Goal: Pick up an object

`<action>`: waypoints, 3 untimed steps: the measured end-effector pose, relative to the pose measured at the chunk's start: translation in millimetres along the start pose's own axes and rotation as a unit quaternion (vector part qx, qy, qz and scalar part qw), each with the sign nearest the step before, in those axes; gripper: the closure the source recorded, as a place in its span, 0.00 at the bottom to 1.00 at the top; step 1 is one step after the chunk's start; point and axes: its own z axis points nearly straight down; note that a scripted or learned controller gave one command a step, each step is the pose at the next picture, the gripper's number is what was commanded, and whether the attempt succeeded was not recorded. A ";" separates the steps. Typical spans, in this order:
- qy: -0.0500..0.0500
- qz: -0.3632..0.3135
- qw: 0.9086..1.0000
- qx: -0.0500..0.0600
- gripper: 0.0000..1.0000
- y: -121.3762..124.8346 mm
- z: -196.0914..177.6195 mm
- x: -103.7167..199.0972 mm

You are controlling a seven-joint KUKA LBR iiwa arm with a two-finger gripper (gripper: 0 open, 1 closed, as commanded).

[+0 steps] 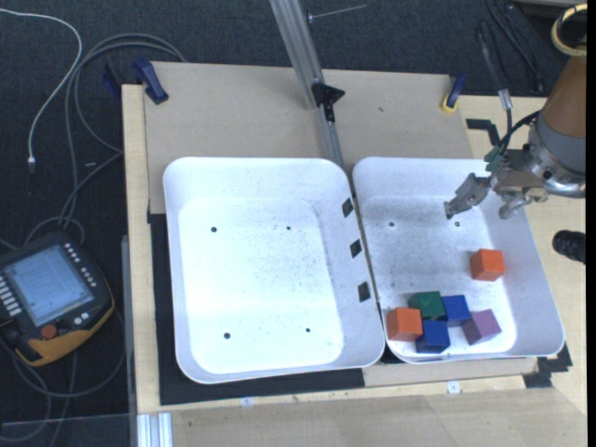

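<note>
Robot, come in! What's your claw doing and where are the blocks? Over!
Gripper open, holding nothing, above the right bin's far end. Orange block alone, nearest. Other blocks clustered at the near edge. Nothing in between.

The scene has an even, quite bright light that seems to come from above. The two white bins (251,268) look almost overexposed on their rims, and small details are lost there. Shadows are soft and short; a faint one lies under the gripper (486,198) on the bin floor, and the coloured blocks (445,319) have thin dark edges beside them. The dark carpet (65,91) around the bench stays dull and grainy. The picture is a little soft overall, with low resolution, and the arm at the right is slightly blurred.
</note>
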 end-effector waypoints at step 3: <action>0.001 0.002 1.000 0.004 0.00 -68.0 105.7 -63.1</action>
